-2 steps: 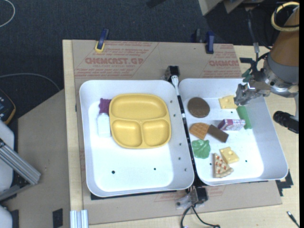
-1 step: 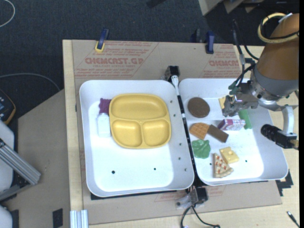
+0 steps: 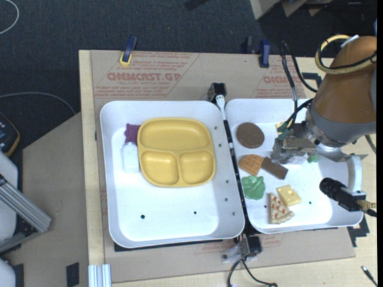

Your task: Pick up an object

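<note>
Down in the right bin (image 3: 335,220), gripper (image 3: 287,151) over brown slab (image 3: 274,170); finger state impossible to tell; nothing visibly lifted yet.

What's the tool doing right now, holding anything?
Tool: low in the right bin, above the brown bar; open or shut cannot be told, no object seen held.

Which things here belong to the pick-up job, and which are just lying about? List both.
Job: gripper low in the right bin; brown disc, waffle, chocolate bar, lettuce, cheese, pizza slice.

Lying about: left bin, yellow tray, purple item, white bottle, blue clamps.
</note>
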`<state>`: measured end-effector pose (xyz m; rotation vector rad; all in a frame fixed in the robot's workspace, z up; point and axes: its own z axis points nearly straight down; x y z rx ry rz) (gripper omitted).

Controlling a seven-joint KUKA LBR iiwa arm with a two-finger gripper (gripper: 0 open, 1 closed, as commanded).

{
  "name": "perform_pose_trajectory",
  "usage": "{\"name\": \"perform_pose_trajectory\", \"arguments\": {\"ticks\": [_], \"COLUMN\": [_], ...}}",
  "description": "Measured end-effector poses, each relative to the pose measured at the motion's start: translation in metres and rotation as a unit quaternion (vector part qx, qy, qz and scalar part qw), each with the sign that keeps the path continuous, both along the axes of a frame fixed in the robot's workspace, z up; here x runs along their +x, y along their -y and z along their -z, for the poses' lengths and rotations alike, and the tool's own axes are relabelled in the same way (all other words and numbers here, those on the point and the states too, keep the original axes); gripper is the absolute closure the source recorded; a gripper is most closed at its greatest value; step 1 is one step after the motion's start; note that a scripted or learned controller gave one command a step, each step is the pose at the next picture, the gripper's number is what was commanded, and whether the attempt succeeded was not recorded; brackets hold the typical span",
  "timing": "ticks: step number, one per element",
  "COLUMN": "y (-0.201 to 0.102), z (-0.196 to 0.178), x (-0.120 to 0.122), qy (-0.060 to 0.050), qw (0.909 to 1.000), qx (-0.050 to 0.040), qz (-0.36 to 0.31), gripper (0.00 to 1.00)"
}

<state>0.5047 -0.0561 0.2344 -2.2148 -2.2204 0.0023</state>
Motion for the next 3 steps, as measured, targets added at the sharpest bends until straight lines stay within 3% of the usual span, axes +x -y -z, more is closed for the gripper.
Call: {"name": "perform_pose_trajectory", "arguments": {"ticks": [1, 2, 3], "y": [0.002, 0.004, -0.005], "z": [0.021, -0.001, 0.005], "x": [-0.003, 0.000, 0.002], "qy": [0.000, 0.004, 0.002], "qw": [1.0000, 1.0000, 1.0000], "qx": [-0.0007, -0.0018, -0.0012], "qz": [0.002, 0.001, 0.001], "gripper": [1.00, 1.00, 1.00]}}
